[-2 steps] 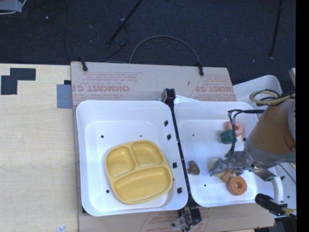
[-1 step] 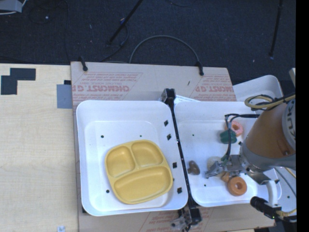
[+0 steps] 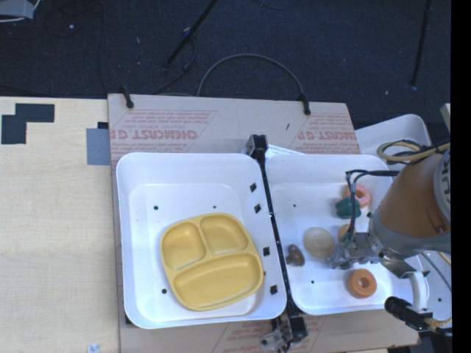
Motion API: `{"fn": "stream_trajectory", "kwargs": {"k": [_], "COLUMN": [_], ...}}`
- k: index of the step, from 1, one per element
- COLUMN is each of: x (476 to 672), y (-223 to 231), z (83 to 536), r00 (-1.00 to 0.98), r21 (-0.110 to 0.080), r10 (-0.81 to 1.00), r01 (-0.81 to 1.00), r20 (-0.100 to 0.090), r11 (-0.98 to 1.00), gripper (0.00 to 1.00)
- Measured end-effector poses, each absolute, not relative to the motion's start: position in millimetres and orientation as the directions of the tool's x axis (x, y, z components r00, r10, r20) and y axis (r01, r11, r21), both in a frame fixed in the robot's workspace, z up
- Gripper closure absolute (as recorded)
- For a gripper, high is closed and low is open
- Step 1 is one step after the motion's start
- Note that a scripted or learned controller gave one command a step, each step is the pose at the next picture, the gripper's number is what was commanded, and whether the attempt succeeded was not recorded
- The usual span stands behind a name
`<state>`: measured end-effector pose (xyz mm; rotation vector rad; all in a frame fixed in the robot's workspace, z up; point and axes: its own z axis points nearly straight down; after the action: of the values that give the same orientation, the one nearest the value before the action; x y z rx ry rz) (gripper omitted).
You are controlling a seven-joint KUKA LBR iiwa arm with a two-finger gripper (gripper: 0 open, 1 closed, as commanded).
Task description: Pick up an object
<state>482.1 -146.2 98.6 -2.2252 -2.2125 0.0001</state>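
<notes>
In the right bin [image 3: 309, 300] lie a beige round object [image 3: 319, 241], a small brown piece [image 3: 295, 255], an orange ring [image 3: 361, 283], a green object [image 3: 347, 208] and a pink-orange piece [image 3: 360, 193] behind it. My gripper [image 3: 344, 258] hangs low over the bin floor, just right of the beige object and up-left of the orange ring. The orange-banded wrist [image 3: 408, 204] covers the bin's right part.
The left bin [image 3: 140, 197] holds a yellow tray with three compartments [image 3: 212, 260]. A black divider [image 3: 269, 226] runs between the bins. Cardboard [image 3: 228, 127] lies behind them, and cables [image 3: 401, 151] trail at the right.
</notes>
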Motion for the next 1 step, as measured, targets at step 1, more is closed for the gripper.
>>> {"fn": "stream_trajectory", "kwargs": {"k": [1], "x": [485.3], "y": [-151.4], "z": [141.8], "r00": [0.000], "r21": [0.001], "r10": [1.000], "r01": [1.000], "r20": [0.000], "r11": [0.000], "gripper": [1.00]}}
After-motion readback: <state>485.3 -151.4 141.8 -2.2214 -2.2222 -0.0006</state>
